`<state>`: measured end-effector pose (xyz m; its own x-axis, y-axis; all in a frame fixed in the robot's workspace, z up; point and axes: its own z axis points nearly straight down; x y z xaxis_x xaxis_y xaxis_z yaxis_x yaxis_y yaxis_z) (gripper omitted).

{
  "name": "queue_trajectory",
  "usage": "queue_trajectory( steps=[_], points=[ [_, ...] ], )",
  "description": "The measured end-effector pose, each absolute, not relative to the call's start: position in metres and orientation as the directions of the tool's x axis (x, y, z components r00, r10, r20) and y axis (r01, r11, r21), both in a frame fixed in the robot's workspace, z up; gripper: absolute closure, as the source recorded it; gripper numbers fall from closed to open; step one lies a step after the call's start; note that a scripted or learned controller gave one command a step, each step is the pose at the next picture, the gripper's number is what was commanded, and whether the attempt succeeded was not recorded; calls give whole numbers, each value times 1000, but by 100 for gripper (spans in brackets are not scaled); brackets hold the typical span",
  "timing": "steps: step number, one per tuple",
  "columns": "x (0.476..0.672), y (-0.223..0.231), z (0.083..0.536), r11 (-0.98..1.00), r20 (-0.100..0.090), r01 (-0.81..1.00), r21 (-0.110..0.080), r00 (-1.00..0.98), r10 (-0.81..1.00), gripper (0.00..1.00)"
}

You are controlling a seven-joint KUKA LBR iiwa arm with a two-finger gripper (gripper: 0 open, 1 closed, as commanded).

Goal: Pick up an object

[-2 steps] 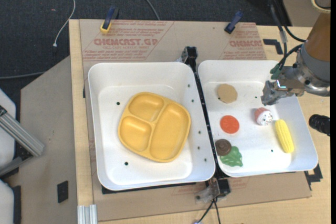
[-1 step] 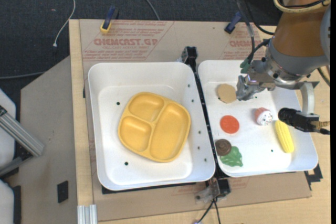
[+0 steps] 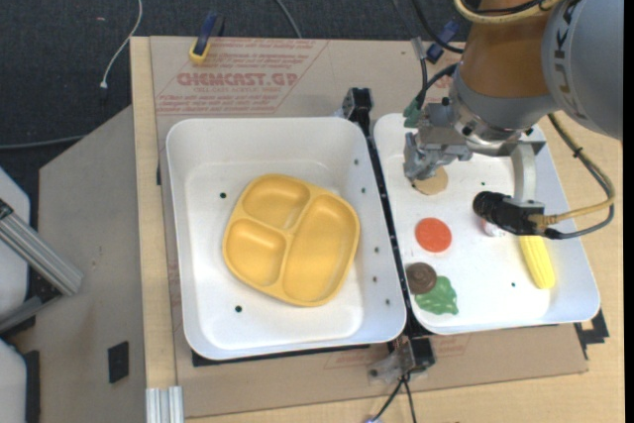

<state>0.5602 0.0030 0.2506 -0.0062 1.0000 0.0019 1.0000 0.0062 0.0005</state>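
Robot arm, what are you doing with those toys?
The robot arm reaches into the right bin, its claw low over a small tan piece. An orange disc, corn cob, brown piece and green piece lie nearby. A yellow plate sits in the left bin.

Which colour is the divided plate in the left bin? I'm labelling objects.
Yellow: the divided plate shows plainly in the camera view.
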Motion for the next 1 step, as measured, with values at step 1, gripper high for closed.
queue_trajectory(
  steps=[1],
  points=[
    [584, 56, 236, 6, 2, 1000, 1, -6, 1000, 100]
  ],
)
